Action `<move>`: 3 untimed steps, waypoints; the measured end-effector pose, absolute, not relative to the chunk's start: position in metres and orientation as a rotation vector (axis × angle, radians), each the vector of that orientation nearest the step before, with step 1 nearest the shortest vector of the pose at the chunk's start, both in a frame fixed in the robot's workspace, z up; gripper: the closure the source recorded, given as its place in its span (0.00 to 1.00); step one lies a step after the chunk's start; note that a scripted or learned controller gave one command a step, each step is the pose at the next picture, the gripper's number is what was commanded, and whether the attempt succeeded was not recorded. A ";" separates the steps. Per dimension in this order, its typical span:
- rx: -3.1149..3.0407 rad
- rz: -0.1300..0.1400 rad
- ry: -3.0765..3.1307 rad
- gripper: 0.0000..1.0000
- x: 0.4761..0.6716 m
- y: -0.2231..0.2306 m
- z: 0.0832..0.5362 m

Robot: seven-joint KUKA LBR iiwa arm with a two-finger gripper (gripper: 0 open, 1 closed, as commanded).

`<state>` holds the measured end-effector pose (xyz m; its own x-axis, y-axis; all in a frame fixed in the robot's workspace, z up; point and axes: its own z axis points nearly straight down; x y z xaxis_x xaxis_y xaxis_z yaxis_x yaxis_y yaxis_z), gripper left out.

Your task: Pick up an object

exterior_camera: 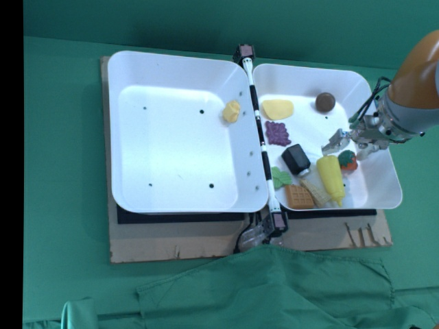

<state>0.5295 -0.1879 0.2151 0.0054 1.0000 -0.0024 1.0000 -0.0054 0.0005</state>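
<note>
Gripper open and holding nothing, hovering over right bin near its right edge. Just below: tomato, yellow corn. Toward front edge: waffle. Near centre: black block.

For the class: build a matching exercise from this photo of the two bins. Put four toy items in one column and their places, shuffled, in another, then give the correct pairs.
Items:
1. small yellow piece
2. brown ball
3. waffle
4. black block

Places:
A. right bin, front edge
B. left bin, against its right wall
C. right bin, middle
D. right bin, far side

Pairs: 1-B, 2-D, 3-A, 4-C
</note>
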 end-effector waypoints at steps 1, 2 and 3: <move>2.218 0.003 2.211 0.00 0.566 -0.189 0.183; 2.216 0.007 2.208 0.00 0.580 -0.189 0.185; 2.215 0.007 2.210 0.00 0.613 -0.189 0.185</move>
<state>0.6125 -0.1885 0.1846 0.0025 1.0000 -0.0058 0.9999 -0.0025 0.0124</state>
